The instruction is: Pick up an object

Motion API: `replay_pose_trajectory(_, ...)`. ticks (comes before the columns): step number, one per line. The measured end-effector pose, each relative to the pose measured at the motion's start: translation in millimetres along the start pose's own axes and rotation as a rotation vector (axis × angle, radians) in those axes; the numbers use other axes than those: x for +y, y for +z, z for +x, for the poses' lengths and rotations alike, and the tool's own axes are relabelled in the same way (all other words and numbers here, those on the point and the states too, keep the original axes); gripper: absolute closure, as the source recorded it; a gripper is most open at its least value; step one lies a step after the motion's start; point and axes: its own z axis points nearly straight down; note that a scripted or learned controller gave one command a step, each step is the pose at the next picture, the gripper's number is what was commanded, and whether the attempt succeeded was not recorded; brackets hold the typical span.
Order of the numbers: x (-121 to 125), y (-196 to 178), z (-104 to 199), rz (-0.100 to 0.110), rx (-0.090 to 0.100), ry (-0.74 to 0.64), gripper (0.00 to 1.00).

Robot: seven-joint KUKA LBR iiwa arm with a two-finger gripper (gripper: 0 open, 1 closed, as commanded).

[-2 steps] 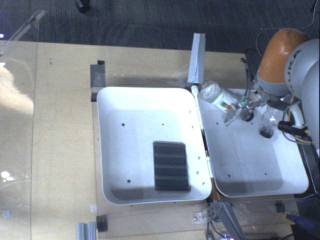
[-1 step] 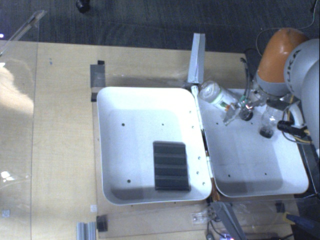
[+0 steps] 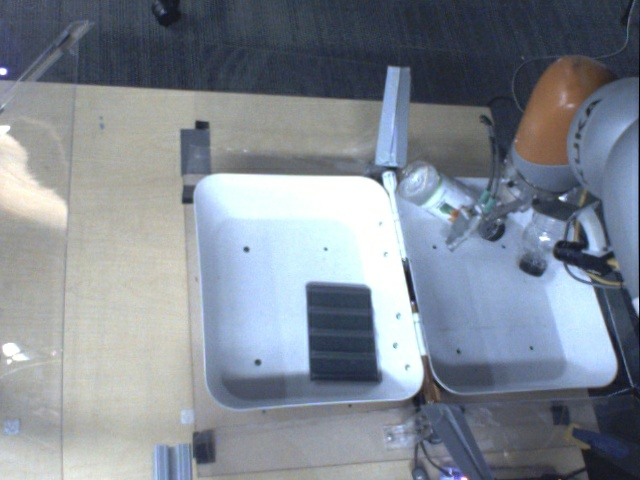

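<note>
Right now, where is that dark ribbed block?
The dark ribbed block lies flat in the left bin, toward its near right corner, far from the gripper over the right bin.

Light wooden bench (image 3: 110,298) across most of frame. Two shallow white bins on it, side by side, rims touching near centre: left bin (image 3: 225,298), right bin (image 3: 520,358). Grey upright post (image 3: 393,118) at upper junction of bins. Small dark brackets (image 3: 196,153) beside left bin's upper left corner. Dark carpeted floor (image 3: 300,13) along top.
</note>
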Motion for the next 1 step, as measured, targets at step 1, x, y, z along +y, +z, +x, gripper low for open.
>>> replay_pose_trajectory(1, 0.4, 0.0, 0.4, -0.001, 0.000, 0.000, 0.00)
